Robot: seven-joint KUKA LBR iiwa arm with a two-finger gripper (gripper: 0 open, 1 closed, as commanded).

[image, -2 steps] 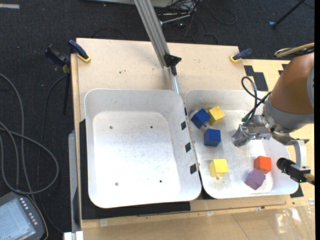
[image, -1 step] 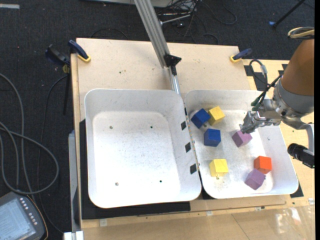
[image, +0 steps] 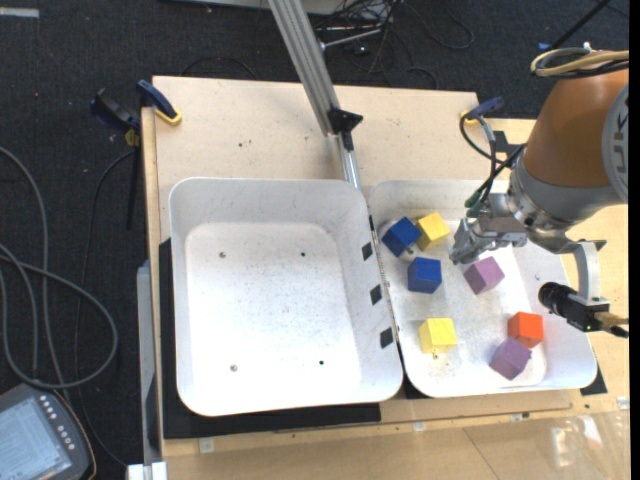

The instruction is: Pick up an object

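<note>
The right bin [image: 560, 373] holds several small cubes: two blue ones [image: 401, 235] [image: 424, 274], two yellow ones [image: 433, 229] [image: 437, 334], two purple ones [image: 485, 274] [image: 510, 357] and an orange one [image: 526, 327]. My gripper [image: 470, 249] hangs over the upper middle of that bin, just right of the upper yellow cube and just up-left of the upper purple cube. The wrist hides the fingertips, and nothing shows between them.
The left bin [image: 190, 268] lies beside the right one, sharing a middle rim. A slanted metal pole [image: 305, 53] rises from the bench behind the bins. Clamps sit at the bench's back corners [image: 160, 103] [image: 480, 110]. Cables trail on the floor to the left.
</note>
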